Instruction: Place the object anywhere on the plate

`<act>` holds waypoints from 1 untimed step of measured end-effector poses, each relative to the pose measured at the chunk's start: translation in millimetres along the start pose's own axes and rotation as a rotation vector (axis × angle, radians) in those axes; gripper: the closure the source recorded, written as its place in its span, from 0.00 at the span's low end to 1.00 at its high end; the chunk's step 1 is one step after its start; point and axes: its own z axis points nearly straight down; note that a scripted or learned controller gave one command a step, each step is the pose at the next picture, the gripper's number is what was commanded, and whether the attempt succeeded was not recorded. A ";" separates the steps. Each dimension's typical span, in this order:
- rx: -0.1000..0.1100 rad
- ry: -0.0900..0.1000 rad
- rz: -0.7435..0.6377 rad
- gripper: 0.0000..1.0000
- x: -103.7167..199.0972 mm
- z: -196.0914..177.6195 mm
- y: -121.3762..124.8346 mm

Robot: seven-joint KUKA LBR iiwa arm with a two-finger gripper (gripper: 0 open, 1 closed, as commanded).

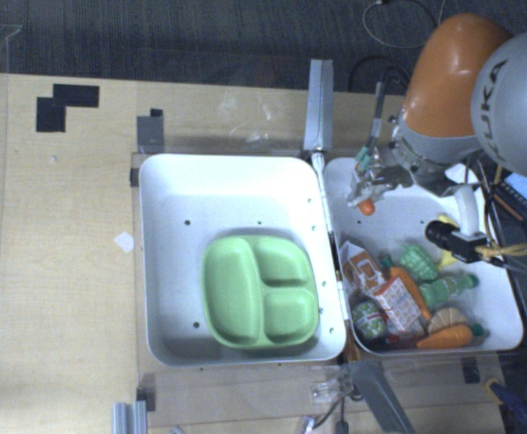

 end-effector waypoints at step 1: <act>0.002 0.002 -0.156 1.00 67.9 25.0 -31.6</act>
